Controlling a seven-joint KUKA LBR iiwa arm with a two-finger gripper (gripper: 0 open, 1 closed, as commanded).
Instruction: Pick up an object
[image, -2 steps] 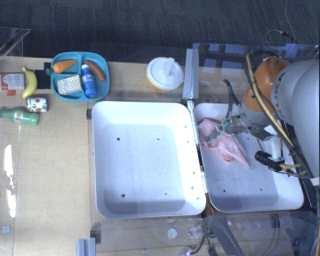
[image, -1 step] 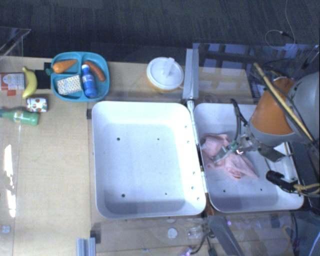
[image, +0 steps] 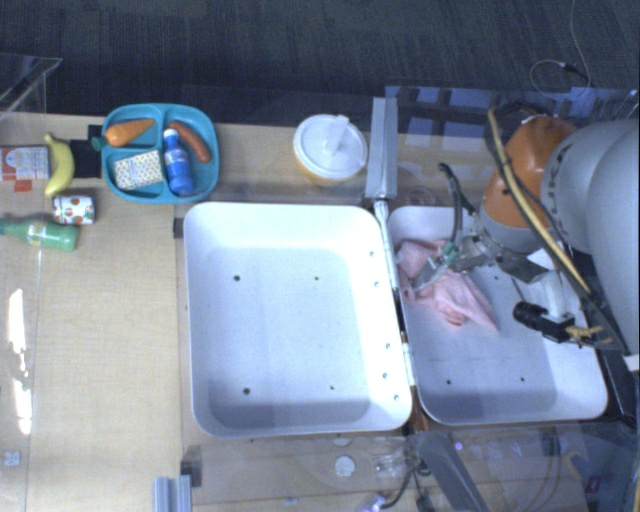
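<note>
A crumpled pink cloth lies in the right bin, near its upper left corner. My gripper reaches in from the right and its thin metal fingers rest down on the cloth's upper part. Pink fabric sits around the fingertips, and the cloth still lies on the bin floor. The grey arm with its orange band hangs over the bin's upper right.
The left bin sits beside it, a metal divider running between them at the top. On the bench to the left are a blue tray of toy food, a white lidded cup, a banana, a can and a green bottle.
</note>
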